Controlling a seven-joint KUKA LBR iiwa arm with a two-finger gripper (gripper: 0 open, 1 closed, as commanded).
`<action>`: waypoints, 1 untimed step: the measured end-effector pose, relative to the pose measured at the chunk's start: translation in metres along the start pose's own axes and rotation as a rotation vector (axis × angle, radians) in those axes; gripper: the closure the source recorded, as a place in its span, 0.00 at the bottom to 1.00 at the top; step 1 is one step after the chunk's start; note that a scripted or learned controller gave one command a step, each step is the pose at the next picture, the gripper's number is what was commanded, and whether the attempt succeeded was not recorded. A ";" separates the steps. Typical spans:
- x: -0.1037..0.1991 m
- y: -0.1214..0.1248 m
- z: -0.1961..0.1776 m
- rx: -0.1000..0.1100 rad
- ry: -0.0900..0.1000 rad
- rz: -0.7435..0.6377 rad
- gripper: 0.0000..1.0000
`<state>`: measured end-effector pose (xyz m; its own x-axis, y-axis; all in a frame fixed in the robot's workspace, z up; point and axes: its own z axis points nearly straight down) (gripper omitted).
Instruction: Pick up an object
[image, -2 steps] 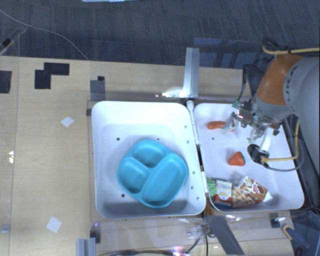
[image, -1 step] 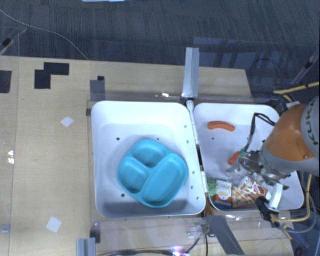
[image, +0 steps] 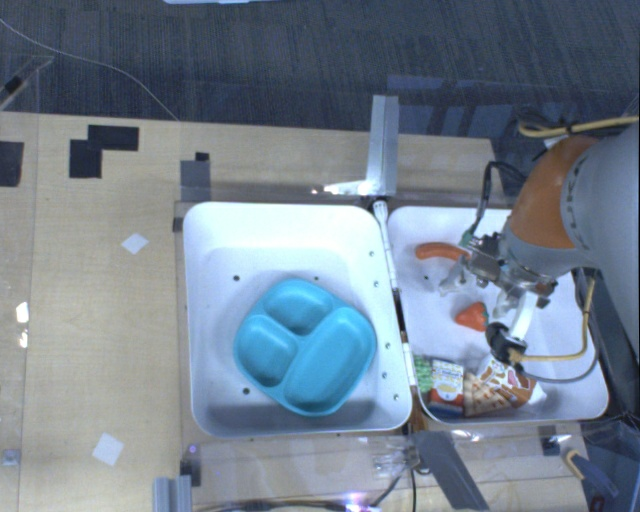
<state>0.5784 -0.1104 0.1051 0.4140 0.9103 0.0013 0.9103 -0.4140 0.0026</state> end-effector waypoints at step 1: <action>0.031 0.041 -0.017 -0.002 0.001 -0.131 0.00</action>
<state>0.6283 -0.0992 0.1219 0.2916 0.9565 0.0013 0.9565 -0.2916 0.0047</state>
